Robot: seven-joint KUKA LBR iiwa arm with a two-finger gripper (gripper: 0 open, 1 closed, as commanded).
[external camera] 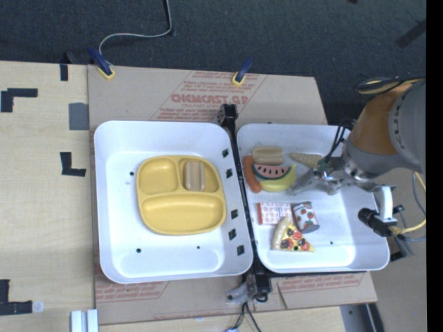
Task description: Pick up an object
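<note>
The right bin [346, 254] holds several toy foods: a burger [268, 155], a watermelon slice on a yellow piece [271, 173], an orange carrot-like piece [253, 178], an ice-cream cone [306, 160], a red-and-white packet [272, 211], a small dark packet [304, 216] and a pizza slice [291, 237]. My gripper [308, 178] reaches in from the right, low over the bin, its metal fingers pointing left toward the watermelon slice and just below the cone. Nothing shows between the fingers.
The left bin [114, 185] holds a yellow divided tray [180, 213] with a tan piece [195, 175] in its upper right compartment. Black clips [228, 113] join the bins. A cable [138, 37] lies at the back.
</note>
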